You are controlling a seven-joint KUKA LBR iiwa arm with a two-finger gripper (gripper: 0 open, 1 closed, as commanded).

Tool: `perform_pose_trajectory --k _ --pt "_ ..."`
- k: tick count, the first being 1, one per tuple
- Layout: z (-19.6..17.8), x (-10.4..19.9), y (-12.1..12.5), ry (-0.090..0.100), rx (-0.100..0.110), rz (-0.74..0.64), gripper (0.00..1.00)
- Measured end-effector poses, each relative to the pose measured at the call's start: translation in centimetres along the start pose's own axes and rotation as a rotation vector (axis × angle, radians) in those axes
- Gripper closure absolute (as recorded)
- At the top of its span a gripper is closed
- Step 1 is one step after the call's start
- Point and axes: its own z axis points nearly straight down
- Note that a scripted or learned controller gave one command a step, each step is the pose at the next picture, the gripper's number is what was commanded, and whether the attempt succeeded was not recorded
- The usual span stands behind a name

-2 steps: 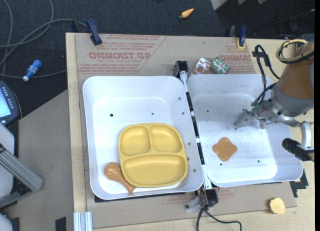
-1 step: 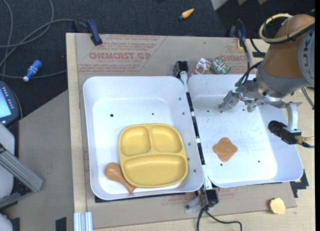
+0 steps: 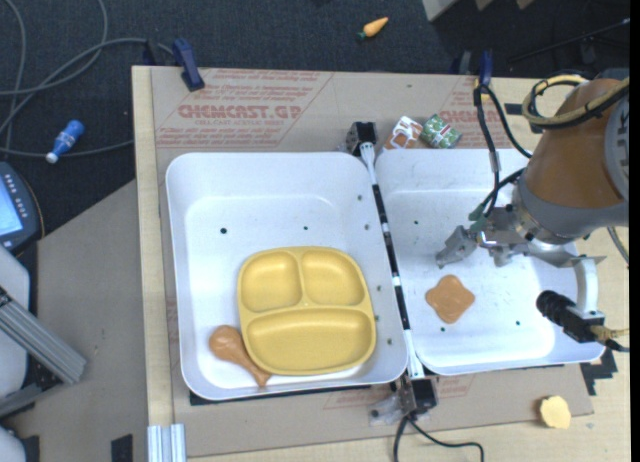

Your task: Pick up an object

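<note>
The yellow divided plate (image 3: 305,310) hides part of the tan drumstick-shaped toy (image 3: 235,349).

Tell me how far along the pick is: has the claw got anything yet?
Nothing lifted yet. The claw is over the right bin, just above the flat orange piece, which lies on the bin floor with nothing gripping it. The yellow tray and orange drumstick sit untouched in the left bin. Left: descend, close, lift.
</note>
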Motion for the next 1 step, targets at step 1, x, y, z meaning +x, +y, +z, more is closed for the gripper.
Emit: perform_pose_trajectory --k 1 --pt "7.03 1.07 -3.73 0.001 0.004 -0.001 0.0"
